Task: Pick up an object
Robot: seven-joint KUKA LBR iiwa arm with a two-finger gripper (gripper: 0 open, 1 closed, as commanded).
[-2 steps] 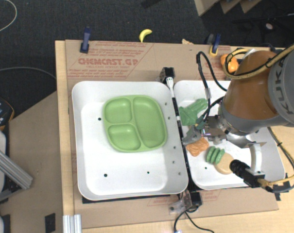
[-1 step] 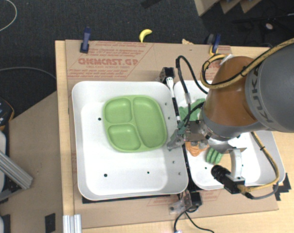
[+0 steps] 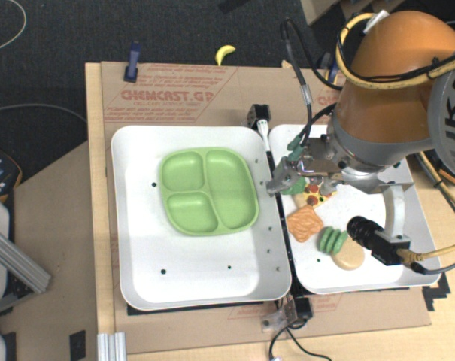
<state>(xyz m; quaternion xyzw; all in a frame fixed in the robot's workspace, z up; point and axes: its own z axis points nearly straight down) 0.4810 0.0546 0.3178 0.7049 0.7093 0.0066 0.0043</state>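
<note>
My gripper (image 3: 301,177) hangs low over the far left part of the right bin (image 3: 407,273), close to the wall between the two bins. Just beneath and beside it lies a small red and yellow object (image 3: 313,196), partly hidden by the gripper. An orange, rough-surfaced piece (image 3: 304,223) lies nearer the front, apart from the gripper. To its right are a green ribbed object (image 3: 332,240) and a beige round object (image 3: 350,258), touching each other. The view does not show anything held.
The left bin (image 3: 137,262) holds a light green divided plate (image 3: 209,191) near its middle. Beyond the bins, a blue clip (image 3: 131,62) and a small yellow object (image 3: 225,53) lie at the far edge of the cardboard sheet. The arm's bulk covers the right bin's far right.
</note>
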